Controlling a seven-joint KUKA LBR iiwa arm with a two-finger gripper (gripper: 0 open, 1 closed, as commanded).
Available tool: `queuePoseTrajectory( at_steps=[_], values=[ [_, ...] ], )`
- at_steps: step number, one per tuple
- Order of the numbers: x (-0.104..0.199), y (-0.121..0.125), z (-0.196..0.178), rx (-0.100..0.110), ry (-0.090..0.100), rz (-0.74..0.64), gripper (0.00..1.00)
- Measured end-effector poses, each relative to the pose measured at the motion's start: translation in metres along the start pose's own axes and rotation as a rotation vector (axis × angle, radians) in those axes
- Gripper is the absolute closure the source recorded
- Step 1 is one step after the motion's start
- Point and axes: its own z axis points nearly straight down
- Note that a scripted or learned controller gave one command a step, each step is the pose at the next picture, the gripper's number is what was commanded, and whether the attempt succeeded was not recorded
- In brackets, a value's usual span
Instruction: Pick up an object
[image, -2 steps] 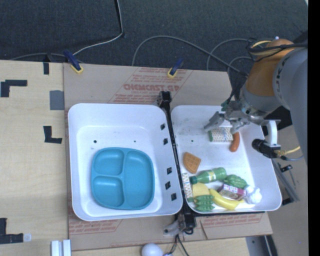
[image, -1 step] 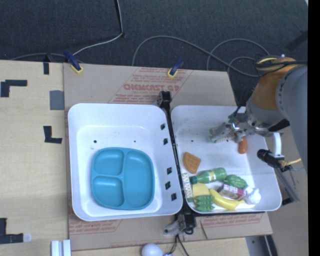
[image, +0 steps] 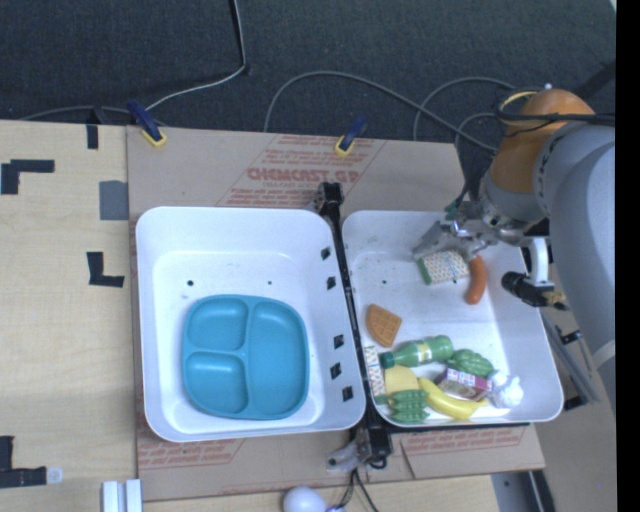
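Observation:
My gripper hangs over the back of the right bin, directly above a small pale green-and-white packet. I cannot make out whether it touches the packet. An orange sausage-shaped toy lies just right of the packet. Farther forward sit a tan cracker-like piece, a green bottle, a yellow banana and several other small items bunched at the front edge.
The left bin holds a blue divided plate. A black divider runs between the bins. The arm's grey body and orange band cover the right bin's far right corner. Cables trail across the back.

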Motion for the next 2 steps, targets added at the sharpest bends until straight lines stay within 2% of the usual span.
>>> queuePoseTrajectory(
  at_steps=[1,2],
  values=[
    [0.000,0.000,-0.010,0.000,-0.003,-0.001,1.00],
    [0.075,-0.001,0.001,0.003,0.001,0.000,1.00]
  ],
)
